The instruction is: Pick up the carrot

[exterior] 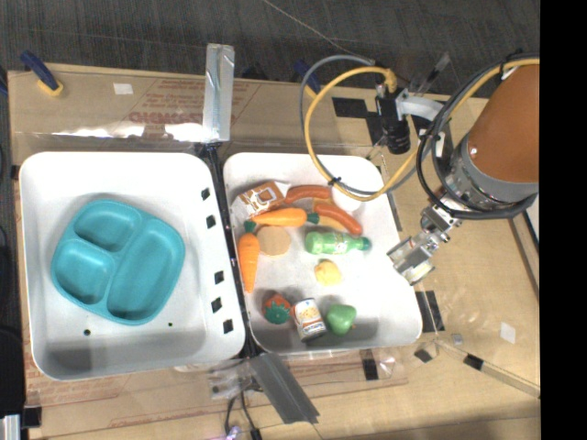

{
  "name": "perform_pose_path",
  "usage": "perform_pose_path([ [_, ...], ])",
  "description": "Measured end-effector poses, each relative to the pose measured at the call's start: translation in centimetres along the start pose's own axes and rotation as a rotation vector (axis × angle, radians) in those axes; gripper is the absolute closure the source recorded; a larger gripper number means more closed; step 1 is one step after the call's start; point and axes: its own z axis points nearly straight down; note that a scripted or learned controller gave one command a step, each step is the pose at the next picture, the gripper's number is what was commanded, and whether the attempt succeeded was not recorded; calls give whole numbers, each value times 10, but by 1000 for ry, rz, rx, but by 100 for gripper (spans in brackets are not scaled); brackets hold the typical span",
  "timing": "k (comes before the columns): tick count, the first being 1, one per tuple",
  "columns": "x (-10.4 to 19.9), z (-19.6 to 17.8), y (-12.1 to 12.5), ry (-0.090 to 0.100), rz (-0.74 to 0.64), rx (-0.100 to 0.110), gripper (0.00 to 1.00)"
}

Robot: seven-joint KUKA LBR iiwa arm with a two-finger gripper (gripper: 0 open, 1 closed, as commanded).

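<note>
— Hand point(415, 257) first: where is it, and what has it got?
— Silvery, at the right rim of the right-hand shallow white bin point(396, 302), under the grey arm with the orange band point(500, 136). Whether it's clenched or released I cannot tell; nothing shows in it.
— And the surroundings?
— Brown cardboard-covered tabletop point(477, 319) with tape marks, dark carpet point(138, 7) behind, yellow and grey cables point(316, 99) looping over the back.
— The bins?
— Two, side by side. The left white bin point(37, 273) holds one teal three-compartment plastic plate point(116, 259).
— And the carrot?
— I count two orange toy carrots in the right bin: one slim carrot lying along the left wall point(248, 257), another lying crosswise above it point(280, 217). Near them: two reddish sausages point(323, 204), a green bottle point(333, 243), a small labelled can point(311, 318).
</note>
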Motion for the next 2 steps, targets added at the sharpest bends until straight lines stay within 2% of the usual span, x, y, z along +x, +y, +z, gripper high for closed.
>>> perform_pose_path([
  [1,0,-3,-2,1,-88,1,100],
  [2,-6,13,11,4,-552,3,100],
])
